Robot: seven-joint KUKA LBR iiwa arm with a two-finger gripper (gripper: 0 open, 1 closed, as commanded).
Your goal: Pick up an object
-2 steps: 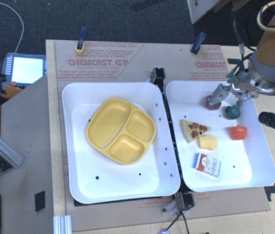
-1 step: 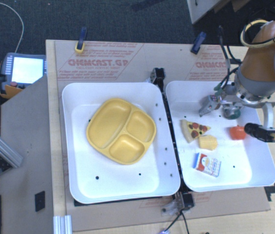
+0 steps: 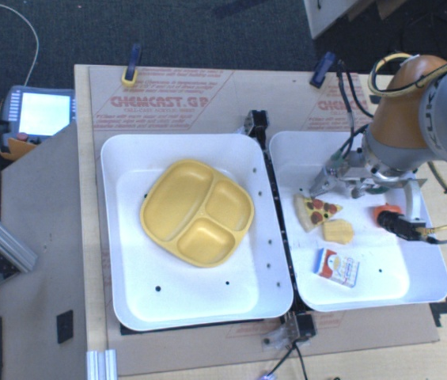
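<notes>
Left bin (image 3: 120,236): yellow tray (image 3: 197,212). Right bin (image 3: 413,287): pizza toy (image 3: 318,210), carton (image 3: 337,267); hand (image 3: 342,182) state unclear.

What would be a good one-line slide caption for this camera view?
KUKA arm's gripper hovers over the right bin above a pizza slice toy; a yellow divided plate lies in the left bin.

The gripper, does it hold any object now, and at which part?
It cannot be told. The gripper hangs above the right bin, near the pizza slice, but nothing is seen in it.
</notes>
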